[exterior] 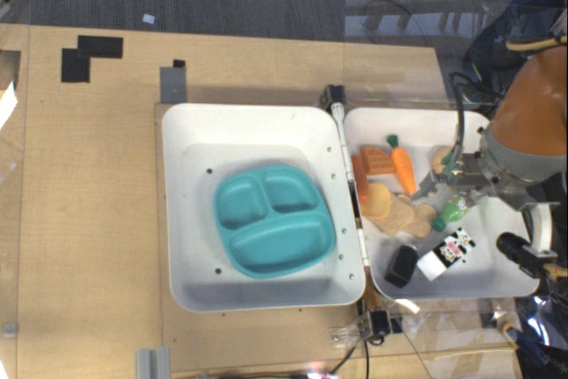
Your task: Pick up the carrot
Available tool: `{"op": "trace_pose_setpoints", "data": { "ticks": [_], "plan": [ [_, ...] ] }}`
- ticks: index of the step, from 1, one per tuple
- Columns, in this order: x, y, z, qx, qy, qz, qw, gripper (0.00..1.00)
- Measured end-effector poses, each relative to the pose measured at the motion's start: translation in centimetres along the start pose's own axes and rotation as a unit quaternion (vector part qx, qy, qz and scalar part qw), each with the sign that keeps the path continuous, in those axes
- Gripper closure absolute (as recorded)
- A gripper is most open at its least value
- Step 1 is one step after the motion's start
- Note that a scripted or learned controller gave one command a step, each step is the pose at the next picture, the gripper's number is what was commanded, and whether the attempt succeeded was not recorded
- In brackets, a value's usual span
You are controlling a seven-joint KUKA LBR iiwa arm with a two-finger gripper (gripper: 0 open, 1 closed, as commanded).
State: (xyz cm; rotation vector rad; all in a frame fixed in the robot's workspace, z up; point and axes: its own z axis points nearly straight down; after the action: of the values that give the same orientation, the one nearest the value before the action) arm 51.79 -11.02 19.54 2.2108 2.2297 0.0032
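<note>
While the arm is reaching in from the right, I am seeing its gripper (pixel 441 179) hanging low over the right bin (pixel 479 284), just right of the carrot (pixel 404 170). The carrot is lying in the upper left part of that bin, orange with a small green top pointing toward the far wall, and nothing is touching it from the gripper's side. I am not making out the pincer's opening from this angle; the metal parts are blending with the clutter beneath, so I cannot tell whether it is wide or narrow, and I am seeing nothing held in it.

Just left of the carrot an orange waffle-textured block (pixel 375 161) is sitting, and below it a pale yellow rounded food piece (pixel 380 201) is resting against a tan lumpy one (pixel 410 218). A green item (pixel 452 211) is peeking out under the wrist. Nearer the front wall a black object (pixel 401 265) and a white carton with black patches (pixel 448 253) are lying side by side.

In the left bin (pixel 191 146) a teal divided plate (pixel 273 219) is sitting alone, its compartments bare.
</note>
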Motion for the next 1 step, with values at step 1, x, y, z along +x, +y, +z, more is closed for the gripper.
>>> {"op": "trace_pose_setpoints", "data": {
  "ticks": [1],
  "plan": [
    [0.75,2.47,7.91,0.004,0.002,0.107,0.9943,0.0]
  ]
}}
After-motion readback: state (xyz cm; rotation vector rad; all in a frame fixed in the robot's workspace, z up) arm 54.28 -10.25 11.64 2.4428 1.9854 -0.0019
